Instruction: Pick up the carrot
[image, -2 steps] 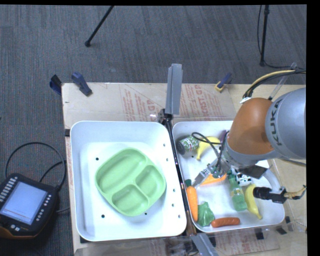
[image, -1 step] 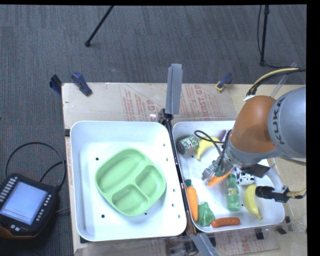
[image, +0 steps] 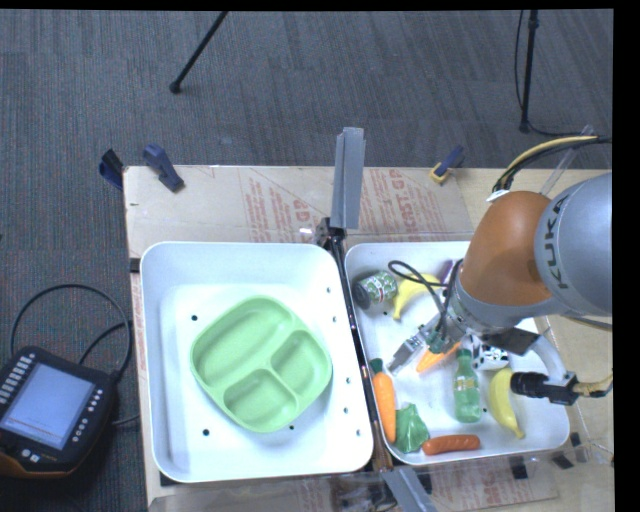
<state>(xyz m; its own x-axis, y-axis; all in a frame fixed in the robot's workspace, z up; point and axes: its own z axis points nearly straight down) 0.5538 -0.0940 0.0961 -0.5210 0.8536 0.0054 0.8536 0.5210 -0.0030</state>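
Beside the green bottle (image: 466, 385), on its side toward the divided green plate (image: 262, 363), the carrot (image: 383, 400) is lying lengthwise against the inner wall of the right bin (image: 440, 262), its thick end pointing away from the camera and a green leafy piece (image: 410, 428) sitting at its near end. Above the bottle, the gripper (image: 412, 350) is hanging low over the bin floor, apart from the carrot. A smaller orange piece (image: 436, 359) is showing just beside the gripper, between it and the bottle, and whether the jaws are standing wide, narrow or gripping that piece I cannot tell at this slant. Judging from this, the reach is calling for a short shift away from the bottle toward the bin wall, with the wrist turning so the jaws are closing across the carrot's width rather than along it. Aiming at the carrot's middle seems wisest, since that wall is leaving little room on one side and the leafy piece is crowding the near end. A red sausage (image: 450, 444) and a banana (image: 503, 400) are lying on the bottle's other sides, clear of the path.
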